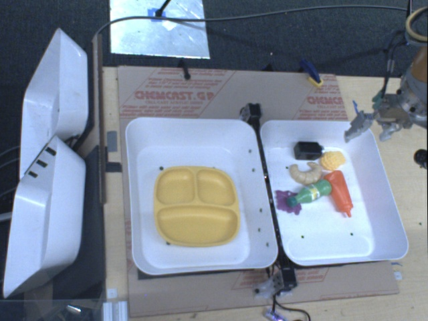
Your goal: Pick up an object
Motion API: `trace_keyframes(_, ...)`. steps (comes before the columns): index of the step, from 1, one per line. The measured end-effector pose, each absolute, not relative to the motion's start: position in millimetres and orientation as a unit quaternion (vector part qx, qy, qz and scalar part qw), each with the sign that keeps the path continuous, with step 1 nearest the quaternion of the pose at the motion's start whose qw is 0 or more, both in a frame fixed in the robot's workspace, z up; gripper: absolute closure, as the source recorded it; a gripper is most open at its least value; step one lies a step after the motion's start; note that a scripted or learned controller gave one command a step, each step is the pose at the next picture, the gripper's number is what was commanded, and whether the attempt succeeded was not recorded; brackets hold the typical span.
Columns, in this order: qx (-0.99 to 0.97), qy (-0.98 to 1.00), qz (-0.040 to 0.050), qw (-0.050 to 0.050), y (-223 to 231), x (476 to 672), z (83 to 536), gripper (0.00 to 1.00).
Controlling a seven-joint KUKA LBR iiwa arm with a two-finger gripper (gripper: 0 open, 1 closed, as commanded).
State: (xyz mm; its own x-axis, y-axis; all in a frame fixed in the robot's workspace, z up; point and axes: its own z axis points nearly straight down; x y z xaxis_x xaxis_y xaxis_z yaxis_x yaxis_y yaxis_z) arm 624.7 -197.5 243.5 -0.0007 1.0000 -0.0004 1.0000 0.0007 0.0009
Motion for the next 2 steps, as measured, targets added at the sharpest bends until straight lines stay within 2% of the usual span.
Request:
trace_keyframes(1, 0.706, 0.708, 0.0015, 0.002, -175.1, 633.9, 292.6, 0.00)
trace_keyframes(2, 0.706, 0.708, 0.0007, 0.001, -176.1, 633.4, 301.1, 1.00)
